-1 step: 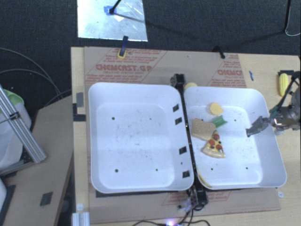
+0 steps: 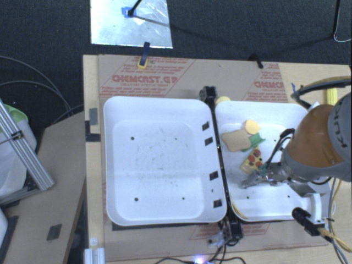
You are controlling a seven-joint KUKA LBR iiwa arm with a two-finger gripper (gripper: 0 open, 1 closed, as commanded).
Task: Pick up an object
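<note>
Over the right bin point(image 2: 275, 210) the gripper point(image 2: 248, 181) hovers low, finger state unclear, just beside a small cluster: tan flat slab point(image 2: 235, 141), yellow disc point(image 2: 252, 127), green scrap point(image 2: 257, 141), red-spotted piece point(image 2: 253, 159), all likely light, stiff plastic, best pinched across thin edges.

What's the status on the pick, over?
Claw low in the right bin, nothing seen gripped. Small objects clustered just beyond it. Left bin alongside, nothing blocking.

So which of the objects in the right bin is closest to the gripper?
The red-and-yellow patterned piece, just left of the gripper. The tan piece, yellow round piece and green piece lie farther up.
</note>
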